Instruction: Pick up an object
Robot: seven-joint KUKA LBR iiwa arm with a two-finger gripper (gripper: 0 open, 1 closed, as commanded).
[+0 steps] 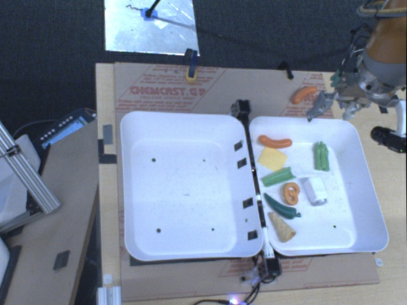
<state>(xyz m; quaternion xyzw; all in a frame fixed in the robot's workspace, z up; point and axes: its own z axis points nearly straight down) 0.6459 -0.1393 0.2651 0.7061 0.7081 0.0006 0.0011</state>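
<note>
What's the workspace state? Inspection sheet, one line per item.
Surface: brown board bearing left white bin and right white bin.
Job's things: right bin holds orange sausage, yellow block, green ridged piece, green pod, orange ring, white block, dark green pepper, tan wedge.
Clutter: second orange sausage on board, outside the bins.
Grippers: gripper above right bin's far rim.
Cables: wires at near edge.
Surroundings: dark carpet, silver sheet.

Arm (383, 43) at upper right of frame: broad orange band, grey metal wrist section beneath it. Thin dark cables loop along the left side of the band. Below, a grey two-finger gripper (332, 107); pale metallic fingers (316, 108), slim, with darker fittings where they meet the wrist.
</note>
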